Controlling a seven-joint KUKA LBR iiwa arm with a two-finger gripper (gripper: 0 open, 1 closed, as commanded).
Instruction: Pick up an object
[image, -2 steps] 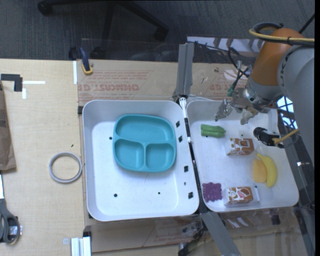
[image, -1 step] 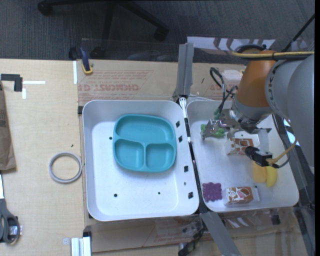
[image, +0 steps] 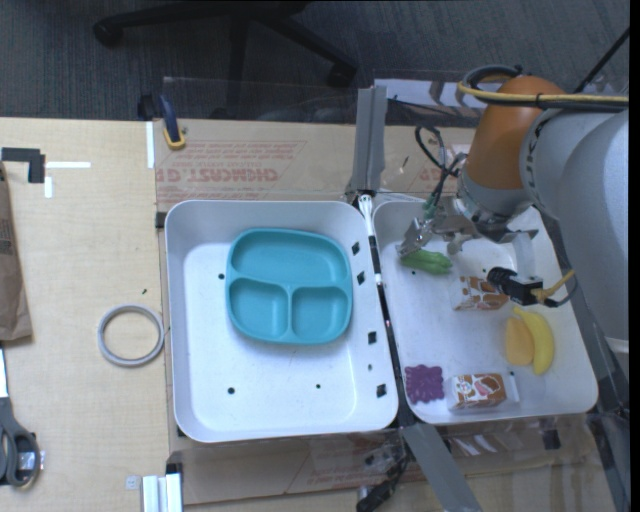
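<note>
Fingers (image: 418, 240) of your gripper (image: 432, 238) sit low over the far left part of the right bin (image: 570, 400), and from this slanted view I cannot tell you whether they are spread or closed. You see one metal fingertip pointing down toward the bin's left wall, just above a green pickle-shaped toy (image: 428, 262). That toy lies on the bin floor right under the gripper, close to or touching it; nothing shows it clamped between the fingers.

Your arm (image: 585, 170) comes in from the right, its orange band (image: 505, 130) standing over the far edge of the right bin, with cables looping around the wrist.

Look further along the right bin: a small orange-and-white packet (image: 482, 293) lies near the middle, partly beside a black part of the wrist. A yellow banana (image: 530, 341) rests by the right wall. At the near edge you find a purple bunch of grapes (image: 423, 383) beside the left wall, and just to its right a small brown-and-white box (image: 480, 391).

Your left bin (image: 190, 400) carries a teal divided plate (image: 290, 285), lying flat in its far half.

On the bench (image: 80, 260) left of the bins, a grey ring (image: 131, 334) lies near the left bin's wall, and scissors (image: 15, 450) rest at the near left corner.
</note>
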